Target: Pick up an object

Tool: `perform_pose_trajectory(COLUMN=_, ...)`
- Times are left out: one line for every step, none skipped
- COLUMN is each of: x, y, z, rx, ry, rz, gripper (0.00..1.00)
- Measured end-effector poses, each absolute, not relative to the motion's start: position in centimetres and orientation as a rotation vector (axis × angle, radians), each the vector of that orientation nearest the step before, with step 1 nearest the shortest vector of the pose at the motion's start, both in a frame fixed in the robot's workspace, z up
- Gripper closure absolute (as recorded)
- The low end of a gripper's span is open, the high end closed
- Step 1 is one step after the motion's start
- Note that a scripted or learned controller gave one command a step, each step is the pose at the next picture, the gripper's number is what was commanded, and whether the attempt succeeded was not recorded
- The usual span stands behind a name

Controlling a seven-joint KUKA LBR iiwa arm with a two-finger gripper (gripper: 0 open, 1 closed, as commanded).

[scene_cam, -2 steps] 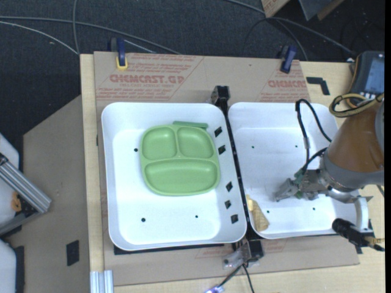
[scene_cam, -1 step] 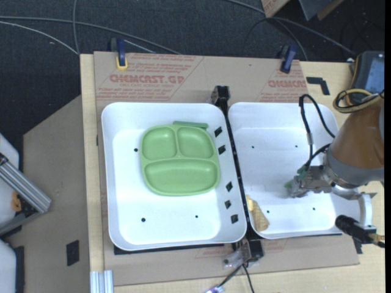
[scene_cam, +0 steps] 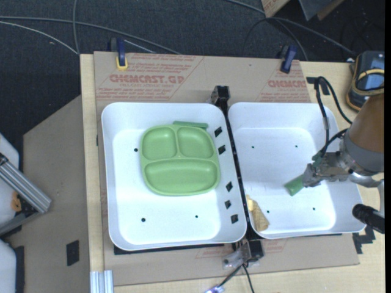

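A small green block (scene_cam: pixel 294 187) lies tilted in the right bin (scene_cam: pixel 269 118), towards its right side. My gripper (scene_cam: pixel 313 177) reaches in from the right, and its tip meets the block's upper right end. The wrist hides the contact, so a grasp cannot be confirmed. A tan, wedge-like object (scene_cam: pixel 257 215) rests in the right bin's near left corner. A light green divided plate (scene_cam: pixel 179 160) sits in the left bin (scene_cam: pixel 122 182), with a darker green flat piece (scene_cam: pixel 190 125) peeking out behind its far edge.
A black divider with clips (scene_cam: pixel 227 157) runs between the two bins. Cables (scene_cam: pixel 327 112) trail over the right bin's far right corner towards the arm. A yellow and blue device (scene_cam: pixel 368 78) sits off the bench at the far right.
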State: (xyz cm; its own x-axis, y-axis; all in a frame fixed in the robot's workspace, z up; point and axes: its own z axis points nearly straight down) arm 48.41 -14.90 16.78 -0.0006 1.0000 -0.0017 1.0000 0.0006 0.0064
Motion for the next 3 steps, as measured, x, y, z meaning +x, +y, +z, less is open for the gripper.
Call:
perform_pose_trajectory(x=48.6, y=-14.9, z=22.2, rx=2.215, ry=2.219, rz=0.006, gripper=1.0)
perform_pose_trajectory(x=48.7, y=-14.9, z=23.7, rx=2.218, ry=2.221, rz=0.003, gripper=1.0)
perform_pose_trajectory(x=51.3, y=-10.1, z=24.6, rx=2.213, ry=2.228, rz=0.005, gripper=1.0)
